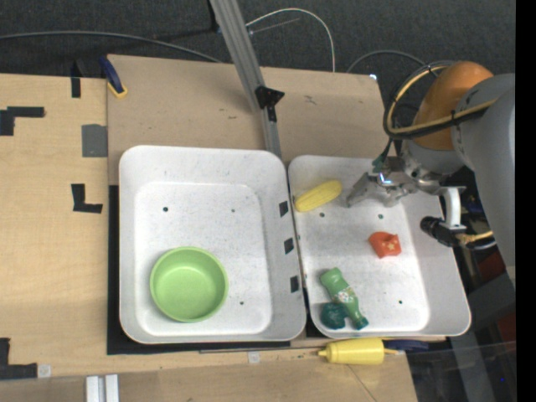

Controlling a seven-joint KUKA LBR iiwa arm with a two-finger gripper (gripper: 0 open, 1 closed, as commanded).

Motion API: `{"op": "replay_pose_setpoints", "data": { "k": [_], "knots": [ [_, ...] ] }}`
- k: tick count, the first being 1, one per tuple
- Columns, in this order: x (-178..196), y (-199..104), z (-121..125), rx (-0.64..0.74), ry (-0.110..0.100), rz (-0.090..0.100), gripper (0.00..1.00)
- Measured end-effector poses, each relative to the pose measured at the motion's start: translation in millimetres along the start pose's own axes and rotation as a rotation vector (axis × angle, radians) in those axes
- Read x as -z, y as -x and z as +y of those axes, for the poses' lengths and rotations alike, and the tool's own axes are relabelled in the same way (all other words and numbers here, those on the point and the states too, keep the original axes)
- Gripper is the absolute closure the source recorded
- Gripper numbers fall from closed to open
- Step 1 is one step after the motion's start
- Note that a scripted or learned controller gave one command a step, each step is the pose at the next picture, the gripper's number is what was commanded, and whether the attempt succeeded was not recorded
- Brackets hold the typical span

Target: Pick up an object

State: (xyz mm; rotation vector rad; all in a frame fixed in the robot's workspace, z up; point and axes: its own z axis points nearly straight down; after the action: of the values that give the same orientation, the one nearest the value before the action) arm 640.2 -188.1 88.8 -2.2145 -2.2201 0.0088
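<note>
Yellow bottle (356,352) lies at the bottom edge, just below the right bin (435,308). In that bin, the tool (373,189) sits at upper right. I cannot tell its grip. Yellow corn (318,196) lies just left of it, red block (384,244) below.

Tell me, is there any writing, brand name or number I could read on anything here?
None can be read.
The green bottle carries pale marks on its side, too small and blurred to tell whether they are letters.
The yellow bottle, the red block, the green bowl and the bins show no lettering.
</note>
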Motion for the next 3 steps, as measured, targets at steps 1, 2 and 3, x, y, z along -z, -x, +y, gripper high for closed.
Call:
{"op": "replay_pose_setpoints", "data": {
  "k": [1,2,3],
  "knots": [
    [14.6,-0.2,2.1,0.002,0.006,-0.002,1.0],
    [57.8,-4.1,1.5,-0.001,0.011,-0.001,1.0],
    [105.2,2.5,7.2,0.0,0.012,-0.002,1.0]
  ]
}}
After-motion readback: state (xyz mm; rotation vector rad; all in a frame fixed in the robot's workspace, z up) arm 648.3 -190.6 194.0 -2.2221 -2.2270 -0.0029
